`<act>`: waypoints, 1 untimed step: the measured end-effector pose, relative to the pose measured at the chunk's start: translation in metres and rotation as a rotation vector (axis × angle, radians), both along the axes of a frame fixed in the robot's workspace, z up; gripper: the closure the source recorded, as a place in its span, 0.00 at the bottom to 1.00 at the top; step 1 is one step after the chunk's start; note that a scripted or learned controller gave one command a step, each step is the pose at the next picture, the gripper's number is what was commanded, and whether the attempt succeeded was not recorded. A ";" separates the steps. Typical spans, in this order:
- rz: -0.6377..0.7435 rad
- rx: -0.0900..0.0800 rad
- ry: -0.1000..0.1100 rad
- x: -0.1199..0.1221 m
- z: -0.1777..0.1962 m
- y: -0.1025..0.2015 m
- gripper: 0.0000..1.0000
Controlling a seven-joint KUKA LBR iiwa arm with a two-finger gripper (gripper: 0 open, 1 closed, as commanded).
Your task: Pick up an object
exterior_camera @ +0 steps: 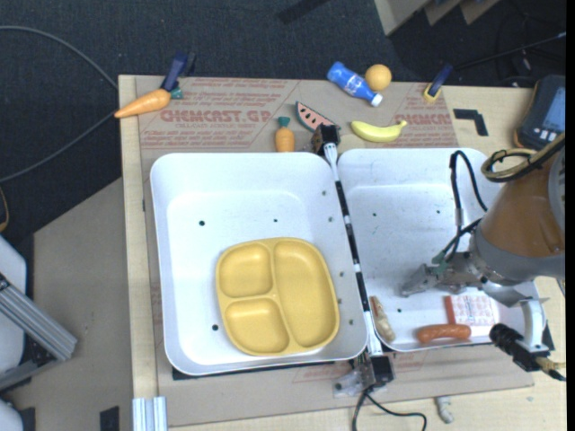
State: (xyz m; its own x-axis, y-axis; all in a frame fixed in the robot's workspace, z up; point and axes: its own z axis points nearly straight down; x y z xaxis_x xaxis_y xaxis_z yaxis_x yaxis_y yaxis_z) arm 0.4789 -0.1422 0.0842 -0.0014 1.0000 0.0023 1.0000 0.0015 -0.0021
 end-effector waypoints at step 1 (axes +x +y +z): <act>-0.001 -0.005 -0.006 0.081 0.136 -0.083 0.00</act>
